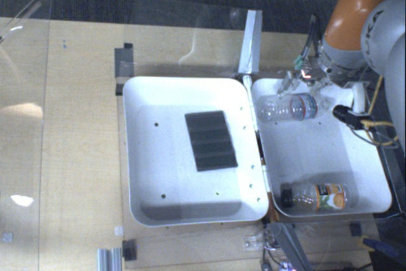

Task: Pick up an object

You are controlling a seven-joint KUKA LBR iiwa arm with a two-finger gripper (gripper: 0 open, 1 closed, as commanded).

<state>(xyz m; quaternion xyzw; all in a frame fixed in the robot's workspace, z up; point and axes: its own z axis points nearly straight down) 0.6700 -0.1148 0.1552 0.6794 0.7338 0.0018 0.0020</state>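
A clear plastic bottle [288, 107] lies on its side near the far edge of the right bin [371, 165], its neck pointing toward the divider between the two bins. The gripper [304, 78] hangs just above and beside it, at the far right corner of that bin; whether it is spread or pressed together cannot be told from this slant, and nothing visibly sits in its grasp. The grey arm [380, 28] with its orange band rises behind it to the right. A second bottle [315, 197], with an orange label and dark cap, lies along the near wall of the same bin. In the left bin [143, 149] rests a dark ribbed rectangular block [210, 140], roughly central
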